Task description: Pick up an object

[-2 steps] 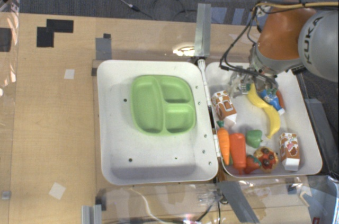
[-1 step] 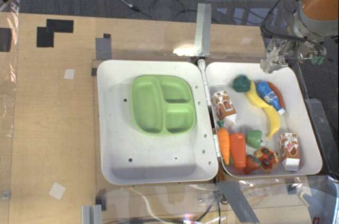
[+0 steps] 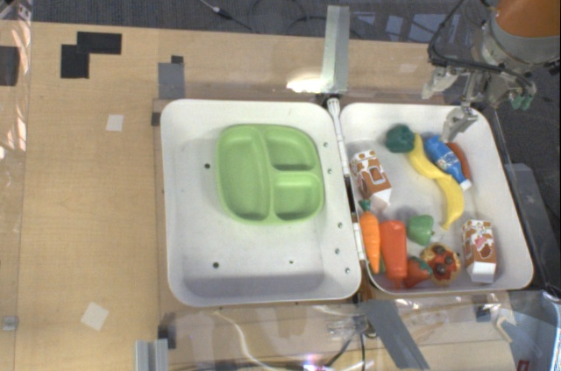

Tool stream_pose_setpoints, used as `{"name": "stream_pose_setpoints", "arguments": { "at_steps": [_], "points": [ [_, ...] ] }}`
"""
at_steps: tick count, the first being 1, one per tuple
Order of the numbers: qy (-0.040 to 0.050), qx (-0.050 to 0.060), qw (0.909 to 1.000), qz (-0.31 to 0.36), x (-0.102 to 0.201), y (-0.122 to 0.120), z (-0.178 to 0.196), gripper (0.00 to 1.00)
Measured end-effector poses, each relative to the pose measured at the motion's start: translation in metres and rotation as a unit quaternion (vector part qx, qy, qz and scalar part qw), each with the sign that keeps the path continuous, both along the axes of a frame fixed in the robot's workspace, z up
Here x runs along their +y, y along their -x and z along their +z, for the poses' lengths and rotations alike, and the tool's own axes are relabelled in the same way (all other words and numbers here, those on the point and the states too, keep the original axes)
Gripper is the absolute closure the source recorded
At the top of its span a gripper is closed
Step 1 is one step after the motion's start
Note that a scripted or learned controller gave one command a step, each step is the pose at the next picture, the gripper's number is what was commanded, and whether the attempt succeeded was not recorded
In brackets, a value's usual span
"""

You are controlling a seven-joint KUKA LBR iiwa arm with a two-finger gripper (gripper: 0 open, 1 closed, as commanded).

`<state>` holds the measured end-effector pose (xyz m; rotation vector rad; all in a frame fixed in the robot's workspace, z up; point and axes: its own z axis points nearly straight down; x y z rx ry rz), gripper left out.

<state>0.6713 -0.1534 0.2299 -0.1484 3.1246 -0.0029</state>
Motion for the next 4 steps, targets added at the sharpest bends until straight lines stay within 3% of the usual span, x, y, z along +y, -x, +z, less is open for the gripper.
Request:
{"name": "stream_pose_setpoints", "arguments": {
  "at_steps": [1,2,3,4],
  "points": [
    [-0.0003,0.007,0.9999,-0.015,-0.052,0.003,-0.143,0.00],
    [-0.0003,0.001,0.9999,-0.017,-0.042,0.019,-0.142,0.00],
    [-0.0010,0.001,0.9970,-0.077,-0.034,0.044,-0.142,0.00],
    [-0.0002,0.000,0.9986,-0.052,-0.024,0.063,-0.141,0.00]
  ]
}}
